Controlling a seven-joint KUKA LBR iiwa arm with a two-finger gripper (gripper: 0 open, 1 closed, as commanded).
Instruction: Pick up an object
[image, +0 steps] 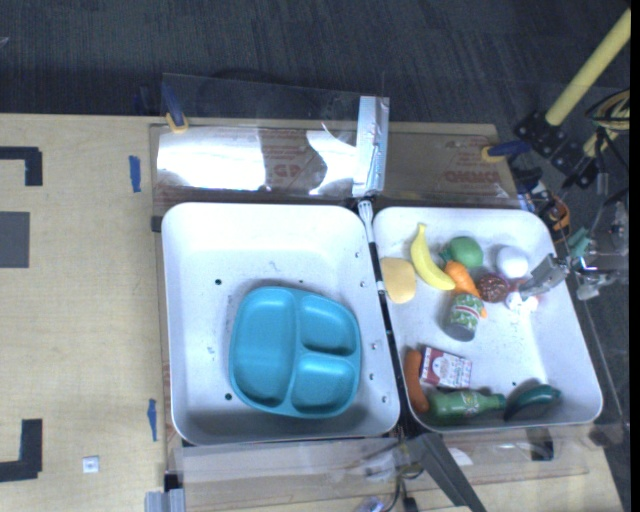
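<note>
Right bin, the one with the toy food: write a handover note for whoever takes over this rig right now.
Hand: at the right bin's right edge, near the white ball; too blurred to tell if it is open, and nothing is seen held.
Right bin: banana, green ball, carrot, can, red box, green bottle, and a dark green item in the front right corner.
Left bin: blue tray.
Done: no pick visible yet.
Left: grasp one object and lift it.
</note>
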